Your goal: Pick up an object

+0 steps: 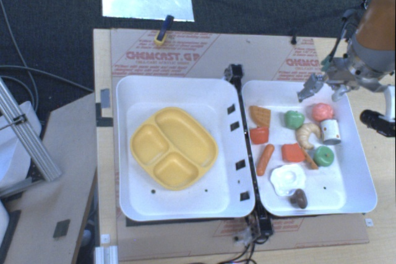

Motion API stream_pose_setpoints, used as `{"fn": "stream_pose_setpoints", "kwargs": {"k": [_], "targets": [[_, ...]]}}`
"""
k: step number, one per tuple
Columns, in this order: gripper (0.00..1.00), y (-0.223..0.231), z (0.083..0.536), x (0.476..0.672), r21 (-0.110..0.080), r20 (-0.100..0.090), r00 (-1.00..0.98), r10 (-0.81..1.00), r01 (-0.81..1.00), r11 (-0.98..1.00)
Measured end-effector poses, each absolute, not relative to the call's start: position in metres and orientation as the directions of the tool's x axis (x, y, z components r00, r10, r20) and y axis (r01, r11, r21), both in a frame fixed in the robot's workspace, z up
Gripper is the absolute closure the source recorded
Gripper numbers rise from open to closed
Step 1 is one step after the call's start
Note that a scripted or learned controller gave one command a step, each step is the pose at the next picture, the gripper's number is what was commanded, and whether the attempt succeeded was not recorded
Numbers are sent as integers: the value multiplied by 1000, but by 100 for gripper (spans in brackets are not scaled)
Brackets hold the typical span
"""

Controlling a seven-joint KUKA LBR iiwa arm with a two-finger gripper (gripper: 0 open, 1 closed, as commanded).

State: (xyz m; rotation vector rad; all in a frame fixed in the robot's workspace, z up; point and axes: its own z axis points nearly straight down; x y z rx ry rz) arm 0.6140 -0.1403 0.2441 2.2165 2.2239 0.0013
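Note:
The right bin (359,195) holds several toy foods. Among them are an orange wedge (260,115), a green pepper (294,119), a pink fruit (322,112), a white can (330,131), a croissant (307,133), a carrot (265,159), a fried egg (288,177) and a brown piece (299,198). My gripper (325,89) hangs over the bin's far edge, just above the pink fruit. Its two fingers stand apart, open, with nothing between them.
The left bin (130,96) carries a yellow divided plate (174,146). A black divider with clips (241,133) runs between the bins. The arm's grey and orange wrist (374,34) rises at the far right. A yellow-handled tool (164,31) lies beyond the bins.

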Motion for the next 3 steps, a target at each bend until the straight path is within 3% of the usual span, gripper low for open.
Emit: {"fn": "stream_pose_setpoints", "kwargs": {"k": [1, 2, 3], "targets": [[0, -130, 82, 626, 7, -1, -2, 1000, 1000, 2], [100, -131, 97, 627, 7, -1, -4, 1000, 1000, 4], [100, -57, 191, 615, 9, 2, -11, 1000, 1000, 11]]}}
